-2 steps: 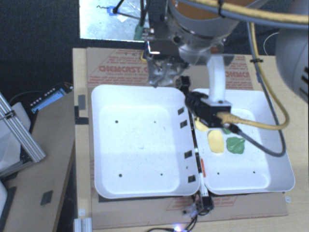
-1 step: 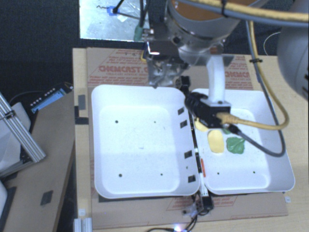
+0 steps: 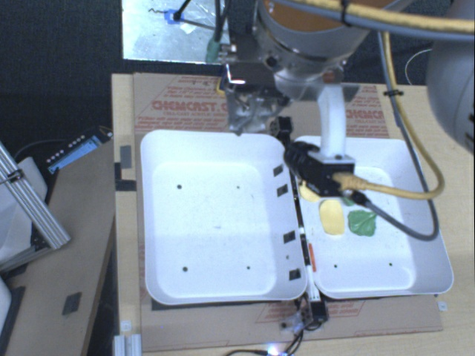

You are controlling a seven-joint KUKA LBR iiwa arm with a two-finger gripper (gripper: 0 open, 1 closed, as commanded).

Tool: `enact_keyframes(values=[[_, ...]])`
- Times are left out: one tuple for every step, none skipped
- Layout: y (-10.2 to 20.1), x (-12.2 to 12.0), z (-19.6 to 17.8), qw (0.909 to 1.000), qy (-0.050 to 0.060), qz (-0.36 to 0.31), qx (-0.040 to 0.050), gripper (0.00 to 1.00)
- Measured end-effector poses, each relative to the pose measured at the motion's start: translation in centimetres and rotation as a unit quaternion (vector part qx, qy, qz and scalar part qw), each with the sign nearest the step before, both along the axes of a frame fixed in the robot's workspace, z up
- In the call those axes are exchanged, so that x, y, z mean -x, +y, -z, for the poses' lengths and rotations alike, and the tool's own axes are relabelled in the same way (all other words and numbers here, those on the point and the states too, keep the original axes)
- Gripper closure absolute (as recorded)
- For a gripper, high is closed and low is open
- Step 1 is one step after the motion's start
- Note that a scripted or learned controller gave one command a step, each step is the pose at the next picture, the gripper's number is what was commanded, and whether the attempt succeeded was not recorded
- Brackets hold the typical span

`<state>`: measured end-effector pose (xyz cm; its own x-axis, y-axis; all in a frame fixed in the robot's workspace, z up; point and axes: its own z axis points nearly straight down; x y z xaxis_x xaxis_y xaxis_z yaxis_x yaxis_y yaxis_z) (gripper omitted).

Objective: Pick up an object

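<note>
Gripper point(image 3: 254, 119) hangs at the far rim of the view's left bin point(image 3: 215, 228), its opening impossible to tell, while a yellow piece point(image 3: 332, 217) and a green piece point(image 3: 361, 222) lie touching in the right bin point(image 3: 386, 267).

Robot lab; KUKA arm point(image 3: 304, 47), 2 white bins point(image 3: 215, 199) on bench point(image 3: 178, 104).

The left bin point(image 3: 215, 213) and the right bin point(image 3: 393, 273) are both showing plain white, each dotted with a few small dark spots. A pale yellow piece point(image 3: 332, 217) and a green piece point(image 3: 362, 222) are standing out in the right one. The cardboard sheet point(image 3: 178, 104) underneath is showing tan with red lettering. The arm point(image 3: 312, 43) is showing grey with an orange band.
</note>
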<state>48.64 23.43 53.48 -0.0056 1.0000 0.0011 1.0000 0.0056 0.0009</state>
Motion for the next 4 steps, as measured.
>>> enact_keyframes(values=[[0.00, 0.00, 0.00, 1.0000, 0.000, 0.000, 0.0001, 1.00], [0.00, 0.00, 0.00, 1.0000, 0.000, 0.000, 0.0000, 1.00], [0.00, 0.00, 0.00, 1.0000, 0.000, 0.000, 0.0000, 1.00], [0.00, 0.00, 0.00, 1.0000, 0.000, 0.000, 0.0000, 1.00]])
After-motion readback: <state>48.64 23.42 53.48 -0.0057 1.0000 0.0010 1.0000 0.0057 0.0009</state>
